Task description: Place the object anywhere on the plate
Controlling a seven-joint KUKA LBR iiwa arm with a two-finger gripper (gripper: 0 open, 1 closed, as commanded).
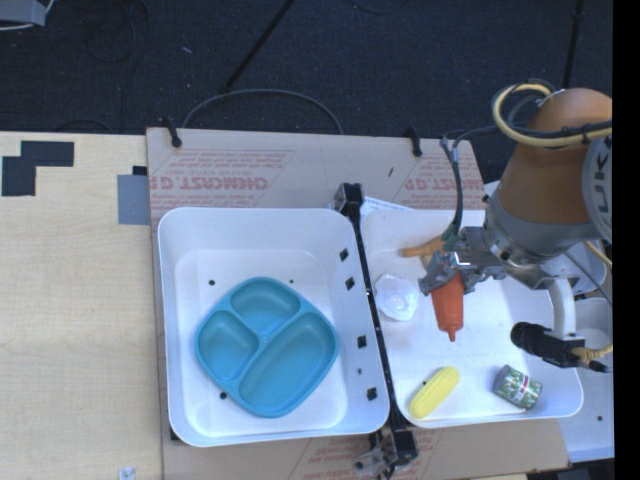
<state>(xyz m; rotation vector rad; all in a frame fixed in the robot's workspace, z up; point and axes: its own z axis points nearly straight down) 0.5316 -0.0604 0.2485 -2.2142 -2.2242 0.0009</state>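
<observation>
Tabletop of pale wood fills the left of the frame and carries two shallow white bins side by side on a cardboard sheet. The left bin holds a blue plate with three compartments, lying flat near the bin's centre. The right bin holds several items: an orange bottle with its tip pointing toward the lower edge of the frame, a clear plastic cup just left of the bottle, a yellow corn cob at the lower middle, and a small green can on its side at the lower right. The arm enters from the right of the frame. The end effector sits at the top of the orange bottle, and its fingers appear clamped on the bottle's upper end. The bottle is over the right bin, well apart from the plate.
</observation>
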